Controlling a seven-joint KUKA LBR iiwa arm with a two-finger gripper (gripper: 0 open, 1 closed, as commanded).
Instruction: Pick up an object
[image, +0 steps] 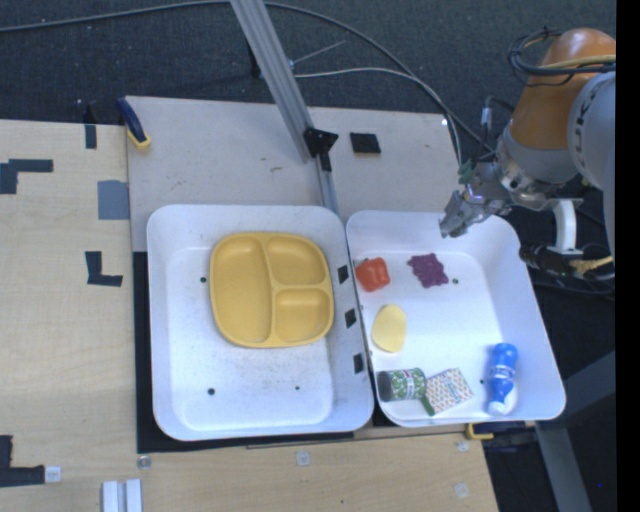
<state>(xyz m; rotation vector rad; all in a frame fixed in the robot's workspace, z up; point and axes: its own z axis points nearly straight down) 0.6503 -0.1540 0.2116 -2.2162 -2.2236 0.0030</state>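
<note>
Purple object (428, 269) lies loose in the right bin (530, 330), nearest the hand (455, 224), which hangs over that bin's far rim; whether the hand is spread or pressed together cannot be told. Red, yellow and blue items lie apart, each reachable singly.

A robotics lab: taped bench (60, 300), loose cables (380, 72), two white bins (170, 300)
</note>
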